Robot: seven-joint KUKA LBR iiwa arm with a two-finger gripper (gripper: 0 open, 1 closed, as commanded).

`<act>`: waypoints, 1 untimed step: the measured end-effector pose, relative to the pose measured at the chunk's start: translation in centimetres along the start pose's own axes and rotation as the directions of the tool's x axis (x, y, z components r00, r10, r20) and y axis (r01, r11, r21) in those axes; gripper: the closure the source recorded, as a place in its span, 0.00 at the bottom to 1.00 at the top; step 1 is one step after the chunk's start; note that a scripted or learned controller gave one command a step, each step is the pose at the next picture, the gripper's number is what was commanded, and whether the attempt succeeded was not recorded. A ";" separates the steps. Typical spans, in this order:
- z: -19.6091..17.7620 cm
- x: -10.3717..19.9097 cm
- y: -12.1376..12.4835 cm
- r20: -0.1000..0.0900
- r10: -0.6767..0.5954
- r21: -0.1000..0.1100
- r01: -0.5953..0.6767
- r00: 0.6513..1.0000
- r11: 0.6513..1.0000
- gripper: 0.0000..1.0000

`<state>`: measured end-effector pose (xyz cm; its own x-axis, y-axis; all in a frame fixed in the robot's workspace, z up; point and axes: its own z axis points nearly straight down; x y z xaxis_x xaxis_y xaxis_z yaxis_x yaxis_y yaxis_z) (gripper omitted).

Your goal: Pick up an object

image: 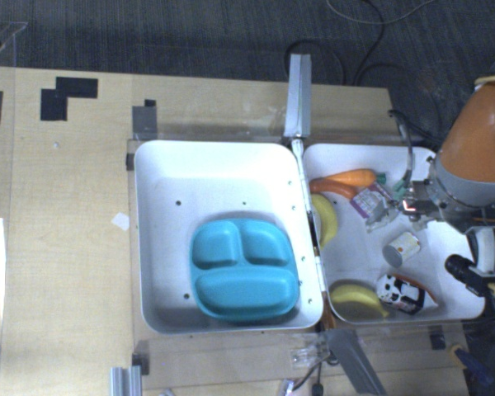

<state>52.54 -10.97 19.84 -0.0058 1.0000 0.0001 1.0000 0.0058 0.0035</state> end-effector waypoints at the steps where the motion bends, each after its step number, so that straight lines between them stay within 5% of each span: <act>1: 10.9 -5.7 -3.6 0.006 0.065 -0.011 -0.065 0.998 0.998 0.00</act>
<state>49.05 -16.71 8.94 0.0592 0.9982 -0.0053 0.9981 -0.0591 0.0143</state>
